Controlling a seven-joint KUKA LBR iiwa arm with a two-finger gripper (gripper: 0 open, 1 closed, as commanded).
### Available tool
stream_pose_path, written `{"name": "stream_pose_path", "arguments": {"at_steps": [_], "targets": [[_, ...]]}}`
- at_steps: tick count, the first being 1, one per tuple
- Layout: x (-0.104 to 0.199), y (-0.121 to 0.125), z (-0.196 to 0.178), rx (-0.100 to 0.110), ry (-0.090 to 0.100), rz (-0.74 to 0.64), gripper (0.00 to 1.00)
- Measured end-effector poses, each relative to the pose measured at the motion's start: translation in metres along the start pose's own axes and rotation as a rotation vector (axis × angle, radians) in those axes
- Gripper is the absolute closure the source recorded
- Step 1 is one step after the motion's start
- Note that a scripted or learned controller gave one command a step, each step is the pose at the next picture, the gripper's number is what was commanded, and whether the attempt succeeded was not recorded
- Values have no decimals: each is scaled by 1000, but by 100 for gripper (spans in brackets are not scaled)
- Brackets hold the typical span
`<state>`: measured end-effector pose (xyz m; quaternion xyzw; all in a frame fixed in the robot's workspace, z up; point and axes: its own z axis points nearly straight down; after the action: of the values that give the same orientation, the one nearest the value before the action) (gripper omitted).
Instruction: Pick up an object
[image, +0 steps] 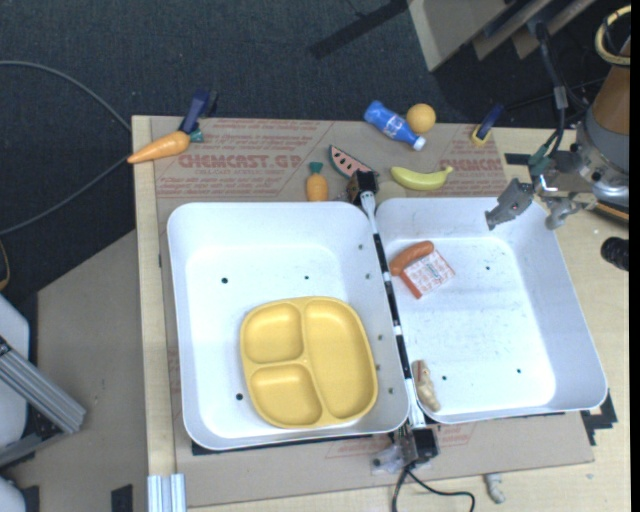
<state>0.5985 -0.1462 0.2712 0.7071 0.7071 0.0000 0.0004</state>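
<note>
The pincer (528, 203) hangs over the right bin's (540, 340) far edge, fingers spread, grasping nothing. A hotdog (421, 268) lies in that bin. The desk (250, 150) reads "CHEMCAST".

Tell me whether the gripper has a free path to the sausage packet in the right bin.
Probably yes. The gripper hangs over the far rim of the right bin, and the sausage packet lies uncovered on the bin floor near the divider, with nothing standing between them.
</note>
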Motion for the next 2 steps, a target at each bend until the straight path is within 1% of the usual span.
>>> {"name": "stream_pose_path", "arguments": {"at_steps": [1, 2], "targets": [[42, 28, 182, -7, 0, -1, 0], [50, 50, 184, 4, -2, 0, 0]]}}
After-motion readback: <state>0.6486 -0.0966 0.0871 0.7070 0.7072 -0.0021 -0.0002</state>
